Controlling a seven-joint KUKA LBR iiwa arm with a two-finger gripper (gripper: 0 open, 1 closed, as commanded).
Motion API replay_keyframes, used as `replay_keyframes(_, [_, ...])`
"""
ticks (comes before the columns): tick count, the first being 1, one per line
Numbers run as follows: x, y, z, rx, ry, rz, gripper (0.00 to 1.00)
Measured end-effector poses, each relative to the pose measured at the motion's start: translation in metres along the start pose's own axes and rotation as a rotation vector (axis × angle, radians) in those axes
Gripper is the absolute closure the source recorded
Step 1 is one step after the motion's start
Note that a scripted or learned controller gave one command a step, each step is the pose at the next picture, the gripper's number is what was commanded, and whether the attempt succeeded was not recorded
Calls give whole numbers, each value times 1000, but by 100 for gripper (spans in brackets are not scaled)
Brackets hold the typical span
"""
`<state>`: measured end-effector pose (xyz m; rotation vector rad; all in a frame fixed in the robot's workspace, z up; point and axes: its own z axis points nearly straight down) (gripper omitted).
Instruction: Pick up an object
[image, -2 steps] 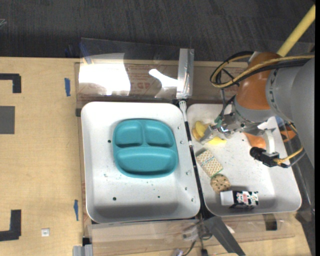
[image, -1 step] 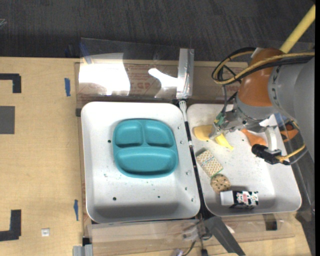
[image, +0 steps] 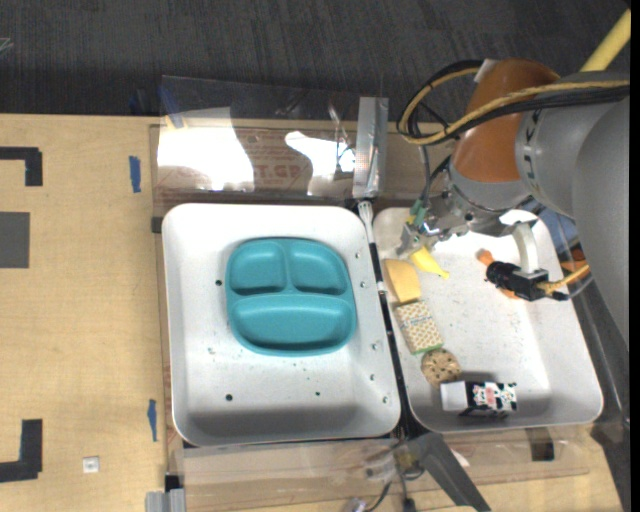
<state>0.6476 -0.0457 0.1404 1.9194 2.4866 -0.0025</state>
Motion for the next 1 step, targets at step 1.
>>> replay_keyframes(1, [51,34,-55,-8,1,-91,100])
